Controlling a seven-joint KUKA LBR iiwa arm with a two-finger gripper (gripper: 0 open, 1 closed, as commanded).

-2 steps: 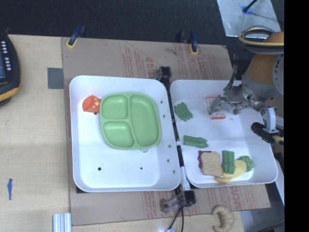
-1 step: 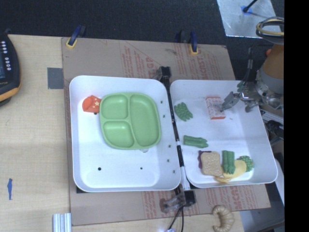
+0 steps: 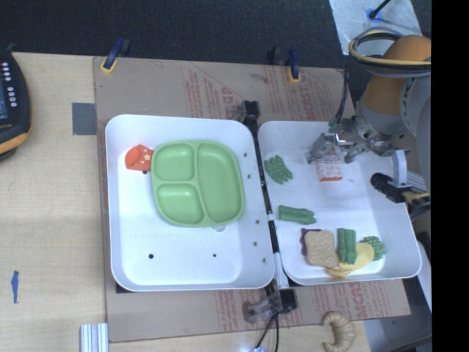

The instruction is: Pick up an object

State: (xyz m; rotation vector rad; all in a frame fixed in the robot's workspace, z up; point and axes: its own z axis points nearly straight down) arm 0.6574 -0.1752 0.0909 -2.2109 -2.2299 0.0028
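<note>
**Ana:** Fries carton [image 3: 330,169], the small white-and-red toy one — that's my guess for the target. It lies in the upper part of the right bin [image 3: 399,270], directly under the gripper [image 3: 335,145].

**Ben:** How would it handle?

**Ana:** Light, I'd judge, and probably hollow plastic, so stiff but smooth enough to slip. A pinch across its narrow sides, near the middle, looks safest; taken by the top edge it could tip out.

**Ben:** And the jaws?

**Ana:** Spread, as far as I can make out: two metal fingers angle apart just above the carton. Whether they touch it I can't tell, and nothing is pinched between them.

**Ben:** What does it look like?

**Ana:** Pale body, red lower half, roughly rectangular, a little blurred. It sits apart from its neighbours: a green leafy piece [image 3: 278,169] to its left, a green pod [image 3: 297,215] lower down, and a heap by the near edge with a bread slice [image 3: 319,248].

**Ben:** The other bin?

**Ana:** The left bin [image 3: 132,262] holds a green divided plate [image 3: 198,182] and a red piece [image 3: 138,158] beside it, well away on the desk.
</note>
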